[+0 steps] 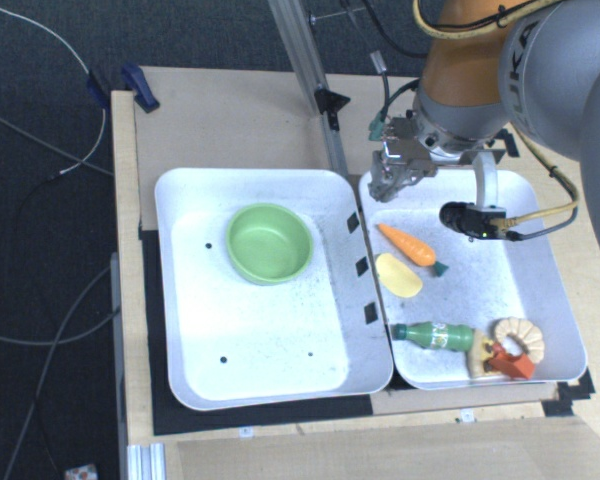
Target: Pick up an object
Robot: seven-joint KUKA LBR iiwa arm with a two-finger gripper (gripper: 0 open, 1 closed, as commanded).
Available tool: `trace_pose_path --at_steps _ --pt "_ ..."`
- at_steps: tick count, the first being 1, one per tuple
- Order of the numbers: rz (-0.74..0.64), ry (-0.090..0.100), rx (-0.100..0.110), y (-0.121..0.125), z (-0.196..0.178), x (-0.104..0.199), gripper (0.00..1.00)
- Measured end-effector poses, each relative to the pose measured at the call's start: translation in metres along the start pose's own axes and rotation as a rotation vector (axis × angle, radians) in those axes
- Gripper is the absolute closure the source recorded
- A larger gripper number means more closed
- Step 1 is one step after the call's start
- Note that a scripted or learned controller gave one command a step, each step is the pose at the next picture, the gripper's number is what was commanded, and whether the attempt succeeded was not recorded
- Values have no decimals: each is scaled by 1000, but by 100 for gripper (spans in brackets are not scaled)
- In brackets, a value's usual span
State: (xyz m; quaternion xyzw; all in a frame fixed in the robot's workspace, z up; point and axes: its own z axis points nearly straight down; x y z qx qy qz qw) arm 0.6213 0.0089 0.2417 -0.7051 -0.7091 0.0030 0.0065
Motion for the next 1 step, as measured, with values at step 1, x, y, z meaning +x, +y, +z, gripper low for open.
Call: trace_pose_path --at_steps 1 --pt "-1 0 -2 -9 -7 57 100"
